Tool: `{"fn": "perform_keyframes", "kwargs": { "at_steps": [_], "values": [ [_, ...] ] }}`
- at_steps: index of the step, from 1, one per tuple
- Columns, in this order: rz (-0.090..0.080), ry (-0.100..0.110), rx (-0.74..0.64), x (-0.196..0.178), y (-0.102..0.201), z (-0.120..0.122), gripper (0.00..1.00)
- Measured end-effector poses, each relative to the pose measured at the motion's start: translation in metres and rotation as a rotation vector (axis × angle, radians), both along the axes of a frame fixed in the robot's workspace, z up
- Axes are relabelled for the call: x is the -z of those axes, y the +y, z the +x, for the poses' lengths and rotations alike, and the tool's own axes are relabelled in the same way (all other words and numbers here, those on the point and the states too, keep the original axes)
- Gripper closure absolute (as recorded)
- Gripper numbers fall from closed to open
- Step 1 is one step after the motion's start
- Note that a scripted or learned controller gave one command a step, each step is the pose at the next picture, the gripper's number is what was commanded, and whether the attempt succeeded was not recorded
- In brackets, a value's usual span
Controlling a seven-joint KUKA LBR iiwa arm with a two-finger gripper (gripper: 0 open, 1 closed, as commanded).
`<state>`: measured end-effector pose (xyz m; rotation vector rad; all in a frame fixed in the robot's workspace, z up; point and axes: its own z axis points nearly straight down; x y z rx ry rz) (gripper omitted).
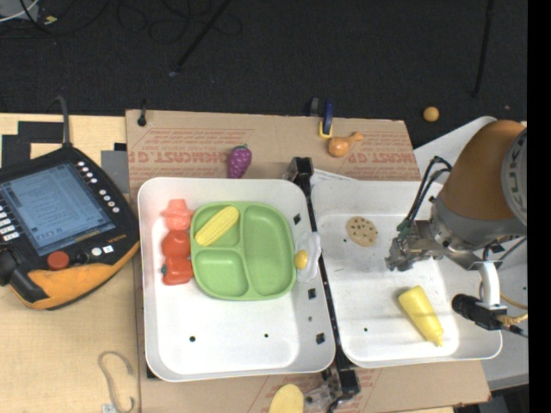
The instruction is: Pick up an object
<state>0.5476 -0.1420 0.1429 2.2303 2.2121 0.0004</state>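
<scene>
Arm (482, 188): grey with an orange band, reaching in from the right over the right bin (379, 334).
Gripper (405, 252): low over the middle of the right bin, just right of the cookie; dark and small in view, so cannot tell whether spread or pressed together; nothing seen pinched.
Cookie (362, 230): round, flat, tan with dark chips; lying on the floor of the right bin, upper left part, apart from the gripper.
Yellow bottle (421, 311): squeeze-bottle shape, bright yellow, tapering to a pointed tip; lying on its side in the lower right part of the right bin, tip toward the near right corner, below the gripper and clear of it.
Left bin (224, 342): holding a green divided plate (258, 256) with three compartments.
Corn (215, 224): yellow cob, tilted, in the plate's upper left compartment.
Red toy (176, 249): pink and red figure, lying between the plate and the bin's left wall, touching the plate's edge.
Small yellow piece (301, 260): at the plate's right edge, near the wall between the bins.
Cardboard (267, 144): under both bins; purple grapes (238, 160) and an orange pear-like toy (342, 144) on its far strip.
Control pad (56, 213): on the bench, left of the bins.
</scene>
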Motion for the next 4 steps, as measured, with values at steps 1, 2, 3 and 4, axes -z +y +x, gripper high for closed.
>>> {"fn": "perform_keyframes", "kwargs": {
  "at_steps": [1,2,3,4],
  "values": [
    [-0.001,-0.002,-0.007,-0.062,-0.004,0.004,1.0],
    [0.0,0.0,-0.007,-0.086,-0.005,0.004,1.0],
    [0.003,0.003,-0.011,-0.094,0.043,-0.016,1.0],
    [0.003,0.006,-0.011,-0.081,0.1,-0.03,1.0]
  ]
}}
